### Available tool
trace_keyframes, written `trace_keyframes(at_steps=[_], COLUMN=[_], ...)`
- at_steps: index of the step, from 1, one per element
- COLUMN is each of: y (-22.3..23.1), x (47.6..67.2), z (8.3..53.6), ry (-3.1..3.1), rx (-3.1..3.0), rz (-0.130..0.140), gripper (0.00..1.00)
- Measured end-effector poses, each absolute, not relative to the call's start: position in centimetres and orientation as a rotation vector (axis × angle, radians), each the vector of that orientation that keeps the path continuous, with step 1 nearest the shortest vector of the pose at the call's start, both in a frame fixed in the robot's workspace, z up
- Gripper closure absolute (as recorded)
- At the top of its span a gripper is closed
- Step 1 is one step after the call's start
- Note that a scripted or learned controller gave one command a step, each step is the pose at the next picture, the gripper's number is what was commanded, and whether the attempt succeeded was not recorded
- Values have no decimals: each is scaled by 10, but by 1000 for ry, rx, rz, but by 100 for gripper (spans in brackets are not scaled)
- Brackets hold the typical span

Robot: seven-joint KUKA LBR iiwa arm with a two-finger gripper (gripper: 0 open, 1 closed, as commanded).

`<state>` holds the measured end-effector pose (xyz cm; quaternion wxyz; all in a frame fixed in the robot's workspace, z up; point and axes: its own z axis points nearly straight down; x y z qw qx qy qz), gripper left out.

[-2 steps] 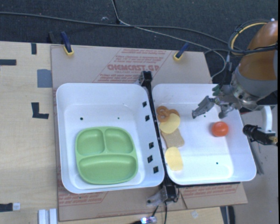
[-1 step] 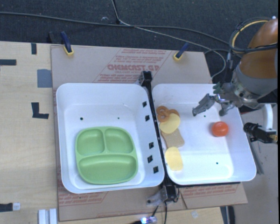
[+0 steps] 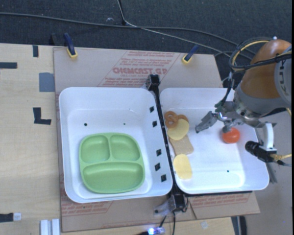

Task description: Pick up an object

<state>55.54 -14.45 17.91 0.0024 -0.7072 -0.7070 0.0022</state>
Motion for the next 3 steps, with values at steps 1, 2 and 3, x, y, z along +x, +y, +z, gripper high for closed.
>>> trace_keyframes(at_steps=[1,2,3], y=[-141,-141,-139], x=[552,553,556], z=[135,84,99], ry=[-2220,-2223,-2228], rx=[-2217,-2223,-2221], rz=[6,1,-10], gripper=[0,0,100])
